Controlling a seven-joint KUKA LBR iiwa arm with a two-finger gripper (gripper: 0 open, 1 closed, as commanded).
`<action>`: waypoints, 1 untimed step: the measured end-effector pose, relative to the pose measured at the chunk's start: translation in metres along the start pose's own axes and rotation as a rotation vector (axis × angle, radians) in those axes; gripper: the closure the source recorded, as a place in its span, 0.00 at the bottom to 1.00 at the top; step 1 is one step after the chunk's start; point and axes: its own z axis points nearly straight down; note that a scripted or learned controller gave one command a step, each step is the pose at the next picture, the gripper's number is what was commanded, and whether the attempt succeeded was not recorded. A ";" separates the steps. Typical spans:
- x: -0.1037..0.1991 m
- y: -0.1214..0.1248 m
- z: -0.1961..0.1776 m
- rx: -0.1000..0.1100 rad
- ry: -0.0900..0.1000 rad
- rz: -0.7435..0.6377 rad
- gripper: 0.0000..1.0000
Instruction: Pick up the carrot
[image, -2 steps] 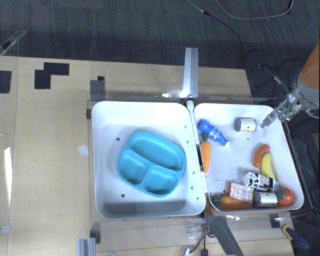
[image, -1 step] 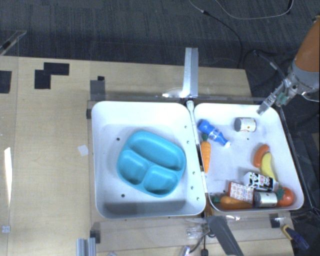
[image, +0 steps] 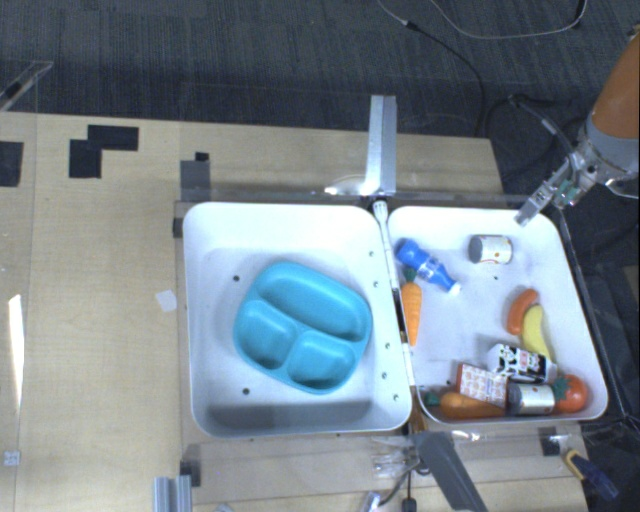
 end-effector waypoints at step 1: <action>0.000 0.002 -0.009 -0.002 -0.003 -0.003 1.00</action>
